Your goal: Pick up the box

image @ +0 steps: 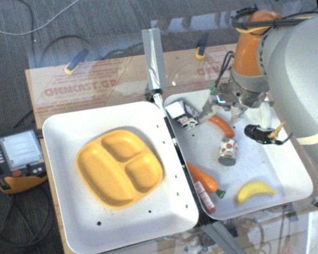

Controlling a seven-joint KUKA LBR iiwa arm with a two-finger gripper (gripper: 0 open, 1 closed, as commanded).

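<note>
Camera view. The table carries two shallow white bins. The left bin (66, 188) holds a yellow compartment tray (120, 166). In the right bin (289, 173), the small box (177, 113) lies in the far left corner, against the wall shared with the left bin. The hand (227, 100) hangs over the bin's far side, to the right of the box and apart from it; whether it is spread or pressed together cannot be told. Also in the right bin: an orange pepper (221, 124), a can (228, 151), a carrot (203, 177) and a banana (256, 191).
</note>
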